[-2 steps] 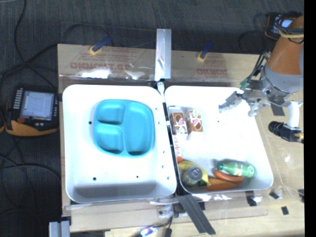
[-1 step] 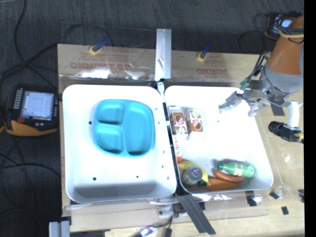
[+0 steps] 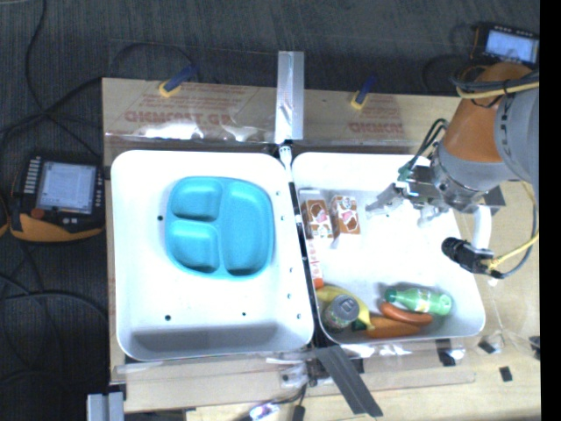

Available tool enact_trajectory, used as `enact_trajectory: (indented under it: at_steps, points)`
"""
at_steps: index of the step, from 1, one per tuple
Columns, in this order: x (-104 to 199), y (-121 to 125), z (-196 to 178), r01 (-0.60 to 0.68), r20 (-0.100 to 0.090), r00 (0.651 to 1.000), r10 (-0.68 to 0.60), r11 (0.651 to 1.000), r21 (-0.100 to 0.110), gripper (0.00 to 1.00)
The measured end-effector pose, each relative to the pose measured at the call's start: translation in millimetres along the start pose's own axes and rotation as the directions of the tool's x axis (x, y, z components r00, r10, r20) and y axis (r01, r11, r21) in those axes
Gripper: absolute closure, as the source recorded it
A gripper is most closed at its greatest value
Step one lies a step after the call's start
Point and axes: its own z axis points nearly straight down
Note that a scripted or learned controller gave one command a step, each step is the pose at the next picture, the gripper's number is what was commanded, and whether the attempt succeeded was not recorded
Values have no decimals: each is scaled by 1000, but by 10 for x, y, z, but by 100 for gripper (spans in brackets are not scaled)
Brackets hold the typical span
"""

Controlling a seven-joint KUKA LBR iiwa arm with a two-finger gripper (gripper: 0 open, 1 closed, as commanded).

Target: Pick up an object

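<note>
- The grey arm with its orange band reaches in from the right, and the hand (image 3: 405, 198) hovers over the far part of the right white bin (image 3: 456, 318), fingers spread, nothing between them.
- Candidates to pick: two small brown snack packets (image 3: 330, 216) lie side by side at the bin's far left, just left of the hand; a green plastic bottle (image 3: 419, 301) rests along the near wall, touching an orange carrot-shaped item (image 3: 400, 324), with a yellow-and-grey round object (image 3: 340, 309) crowded in at near left.
- The left white bin (image 3: 127, 235) carries a blue divided plastic tray (image 3: 218, 224), well apart from the hand.
- Risk, as I read it: the hand sits over bare bin floor between targets, so closing here would likely catch air.
- The packets lie flat; fingers could slide over them.
- The near cluster is packed tight against the wall, so a grab might nudge neighbours or jam on the rim.
- Hard to make out: the packet labels, and what the round yellow object actually is.
</note>
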Motion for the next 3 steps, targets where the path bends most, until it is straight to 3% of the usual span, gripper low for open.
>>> enact_trajectory:
  at_steps: [1, 2, 3]
  points:
    - [-334, 518, -19, -24, 0, 1000, 24, 1000, -2, 0]
    - [-241, -89, 306, -38, -1, 999, 38, 999, 0, 0]
    - [-554, 58, -510, -243, 1, 970, 243, 970, -1, 0]
